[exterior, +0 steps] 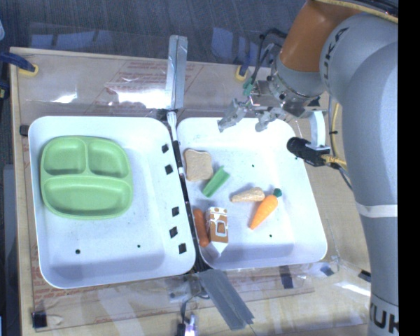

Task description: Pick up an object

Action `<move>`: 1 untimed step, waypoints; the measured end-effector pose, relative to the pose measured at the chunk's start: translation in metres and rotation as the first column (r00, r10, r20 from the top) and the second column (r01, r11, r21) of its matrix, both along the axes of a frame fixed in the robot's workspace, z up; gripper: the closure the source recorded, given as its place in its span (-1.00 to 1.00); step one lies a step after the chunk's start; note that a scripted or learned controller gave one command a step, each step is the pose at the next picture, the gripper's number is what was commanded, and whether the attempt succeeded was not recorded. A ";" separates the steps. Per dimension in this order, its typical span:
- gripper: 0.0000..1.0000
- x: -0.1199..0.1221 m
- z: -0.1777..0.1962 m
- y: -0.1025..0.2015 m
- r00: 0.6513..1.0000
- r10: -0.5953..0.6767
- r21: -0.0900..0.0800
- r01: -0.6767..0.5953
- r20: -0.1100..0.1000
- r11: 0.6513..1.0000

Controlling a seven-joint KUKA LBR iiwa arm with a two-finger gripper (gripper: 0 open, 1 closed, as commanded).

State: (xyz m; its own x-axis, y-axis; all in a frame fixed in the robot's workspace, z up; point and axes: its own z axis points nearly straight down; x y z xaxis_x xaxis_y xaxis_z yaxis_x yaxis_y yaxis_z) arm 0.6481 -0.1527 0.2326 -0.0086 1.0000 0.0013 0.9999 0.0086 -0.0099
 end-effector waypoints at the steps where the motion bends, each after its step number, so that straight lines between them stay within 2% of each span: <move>1: -1.00 -0.070 -0.078 -0.023 0.993 0.118 0.002 -0.118 0.001 0.993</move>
State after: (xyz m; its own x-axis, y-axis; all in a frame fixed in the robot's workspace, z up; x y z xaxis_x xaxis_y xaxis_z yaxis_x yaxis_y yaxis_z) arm 0.5783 -0.1761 0.1551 -0.1261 0.9920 0.0031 0.9920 0.1261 -0.0087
